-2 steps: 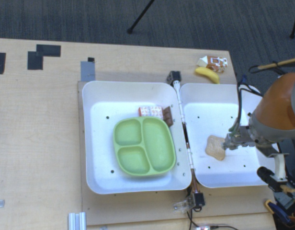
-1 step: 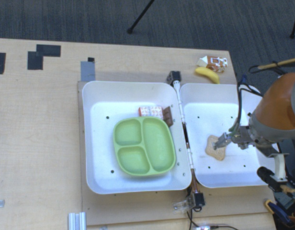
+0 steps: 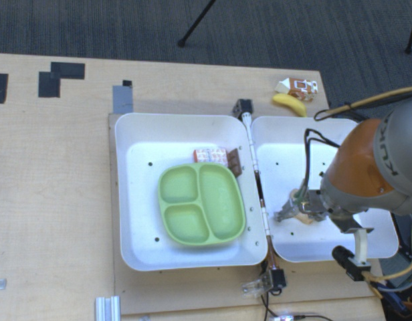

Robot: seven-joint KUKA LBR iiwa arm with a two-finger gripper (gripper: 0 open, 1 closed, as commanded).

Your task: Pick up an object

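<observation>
The claw (image 3: 291, 210) sits low in the right bin (image 3: 286, 246) over a small tan object (image 3: 305, 217) – whether it grips, I cannot tell. Best to close squarely, then lift straight (slowly). The pale wooden surface (image 3: 52, 199) carries a green tray (image 3: 200, 204) in the left bin (image 3: 136, 246) – dark carpet (image 3: 126, 12) beyond

No text, label or number is clear enough to read

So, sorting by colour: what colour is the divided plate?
Light green plate, in the camera view.
</observation>
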